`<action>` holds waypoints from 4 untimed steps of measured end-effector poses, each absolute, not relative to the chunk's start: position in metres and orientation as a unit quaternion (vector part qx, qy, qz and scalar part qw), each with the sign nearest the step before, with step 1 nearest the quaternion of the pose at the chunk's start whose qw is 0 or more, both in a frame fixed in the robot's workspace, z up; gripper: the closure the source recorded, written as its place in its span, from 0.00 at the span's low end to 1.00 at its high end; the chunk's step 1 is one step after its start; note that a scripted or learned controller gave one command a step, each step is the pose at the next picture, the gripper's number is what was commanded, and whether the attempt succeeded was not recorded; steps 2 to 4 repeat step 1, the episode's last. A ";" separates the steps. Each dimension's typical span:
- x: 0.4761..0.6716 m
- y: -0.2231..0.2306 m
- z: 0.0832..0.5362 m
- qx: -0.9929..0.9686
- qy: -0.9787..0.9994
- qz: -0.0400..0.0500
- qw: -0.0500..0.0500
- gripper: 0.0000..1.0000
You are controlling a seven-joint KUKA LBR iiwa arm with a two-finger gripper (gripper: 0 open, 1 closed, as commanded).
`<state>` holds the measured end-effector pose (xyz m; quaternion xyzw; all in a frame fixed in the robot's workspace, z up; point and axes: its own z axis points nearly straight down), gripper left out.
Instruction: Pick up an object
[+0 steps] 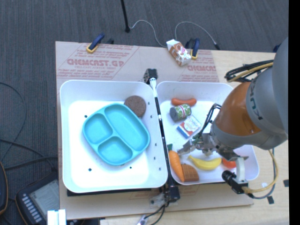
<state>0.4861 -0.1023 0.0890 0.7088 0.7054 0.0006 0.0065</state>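
The right bin (198,85) holds several toy foods. At its back lie a red sausage (183,101) and a green can (180,112), with a blue and white packet (189,126) just in front of them. Along the front are an orange carrot (174,161), a brown waffle piece (190,173) and a yellow banana (205,162). My gripper (199,146) hangs low in this bin, just above the banana and right of the packet. Nothing visibly sits in it. A red item (228,163) peeks out from under the arm.
The left bin (66,125) carries a blue divided plate (116,133) and a brown round patty (135,105) at its back right. A small carton (178,52) and blue clamps (96,42) lie on the board behind the bins. The bulky arm (243,121) covers the right bin's right side.
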 end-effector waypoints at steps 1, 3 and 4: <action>0.487 -0.101 0.099 0.708 0.706 0.001 0.006 1.00; 0.487 -0.101 0.099 0.708 0.706 0.001 0.006 1.00; 0.487 -0.101 0.099 0.708 0.706 0.001 0.006 1.00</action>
